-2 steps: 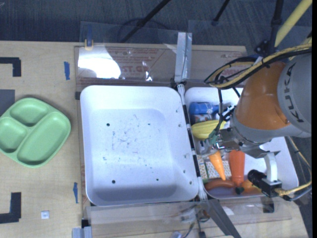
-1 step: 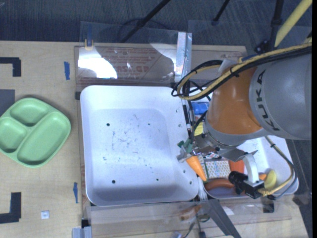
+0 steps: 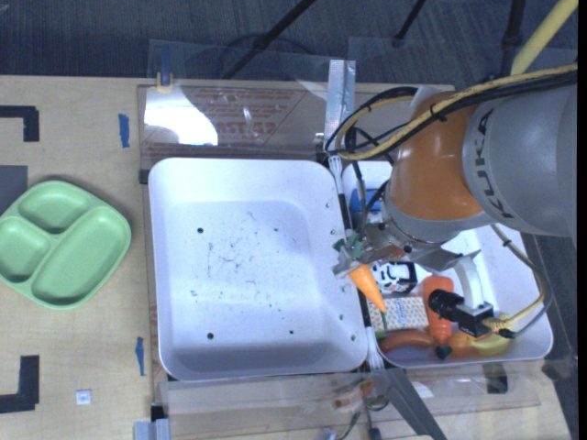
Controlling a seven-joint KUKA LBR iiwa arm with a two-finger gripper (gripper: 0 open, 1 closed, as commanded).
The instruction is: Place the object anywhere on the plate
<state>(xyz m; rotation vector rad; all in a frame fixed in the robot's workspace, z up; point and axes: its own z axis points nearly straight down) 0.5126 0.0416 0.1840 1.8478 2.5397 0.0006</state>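
A light green divided plate [image 3: 60, 243] lies on the wooden bench at the far left, outside the bins. My gripper [image 3: 352, 262] hangs over the wall between the two bins, under the grey and orange wrist. An orange toy carrot [image 3: 369, 286] sits with its thick end between the fingers and its tip pointing down and to the right, across the divider. The gripper is shut on it. The plate is far to the left of the gripper, with the whole left bin between them.
The left white bin [image 3: 183, 200] lies between gripper and plate. The right bin [image 3: 532, 337] holds several toys: a black-and-white piece [image 3: 396, 276], a waffle-like square [image 3: 404, 313], an orange item [image 3: 444, 304], a red sausage [image 3: 409, 341], a yellow banana [image 3: 486, 344]. Cables loop above the wrist.
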